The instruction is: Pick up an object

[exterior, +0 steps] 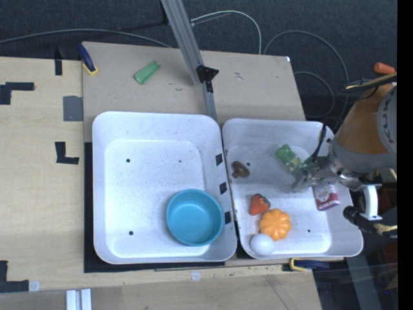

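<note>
Your arm (pixel 368 131) came in from the right edge of the camera view, grey and orange, and leaned over the right bin (pixel 258 131) of the two on the worktop (pixel 258 82). Its end effector (pixel 304 178) sat low inside that bin, toward the right wall, just beside a green object (pixel 286 154) lying up and to its left. You could not tell from this angle whether the end effector was spread or pressed together, nor whether it touched the green object; the tip was small and dark against the white floor.

Close by on the right, near the bin's right wall, you had a small reddish packet (pixel 327 200). Nearer the middle of the same bin lay a small brown piece (pixel 241 169), apart from the rest. Toward the front you saw a red and green strawberry-like toy (pixel 259 204), an orange pumpkin-shaped toy (pixel 275 223) just below and right of it, and a white egg-shaped object (pixel 262 243) touching the pumpkin's lower left, at the bin's front wall.

The left bin (pixel 116 134) held a blue bowl (pixel 193 216), upright, in its front right corner.

Behind the bins, on the bare worktop, a green block (pixel 146 72) lay on its own, and a grey pole (pixel 184 34) slanted down to the gap between the bins
</note>
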You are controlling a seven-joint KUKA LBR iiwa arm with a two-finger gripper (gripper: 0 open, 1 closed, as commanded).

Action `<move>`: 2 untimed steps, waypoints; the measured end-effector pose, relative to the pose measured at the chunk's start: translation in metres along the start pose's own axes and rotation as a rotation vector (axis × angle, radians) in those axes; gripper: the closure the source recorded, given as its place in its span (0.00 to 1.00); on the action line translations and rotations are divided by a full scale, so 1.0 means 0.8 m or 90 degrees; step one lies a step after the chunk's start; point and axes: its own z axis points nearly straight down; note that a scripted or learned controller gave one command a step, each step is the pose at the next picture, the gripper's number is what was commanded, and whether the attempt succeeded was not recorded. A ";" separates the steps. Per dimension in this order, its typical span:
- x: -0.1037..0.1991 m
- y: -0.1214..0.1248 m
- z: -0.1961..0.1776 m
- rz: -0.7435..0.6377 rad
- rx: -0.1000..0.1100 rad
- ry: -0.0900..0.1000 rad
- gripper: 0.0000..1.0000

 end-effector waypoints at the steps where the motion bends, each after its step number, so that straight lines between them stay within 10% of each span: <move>1: 0.014 0.002 -0.066 0.000 -0.004 -0.001 1.00; 2: 0.018 0.011 -0.122 0.000 -0.004 -0.001 1.00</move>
